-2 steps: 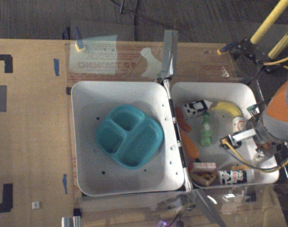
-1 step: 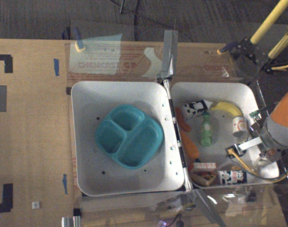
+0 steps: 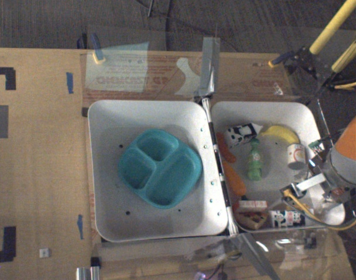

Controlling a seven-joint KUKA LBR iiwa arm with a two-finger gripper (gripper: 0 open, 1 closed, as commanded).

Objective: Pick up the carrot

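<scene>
The carrot (image 3: 236,181) is orange and lies along the left wall of the right bin (image 3: 265,111), pointing toward the front. Just behind it lies a shorter red-orange piece (image 3: 226,149). The arm's orange band and grey wrist come in at the right edge. My gripper (image 3: 319,167) hangs over the right side of the right bin, well to the right of the carrot and apart from it. Nothing shows in its grasp.
The right bin also holds a cow-patterned carton (image 3: 243,134), a banana (image 3: 281,134), a green bottle (image 3: 255,161), a small white can (image 3: 296,155), a red-and-white box (image 3: 252,205), a brown item (image 3: 252,219) and a black-and-white carton (image 3: 286,218). A teal divided plate (image 3: 160,168) lies in the left bin (image 3: 108,127).
</scene>
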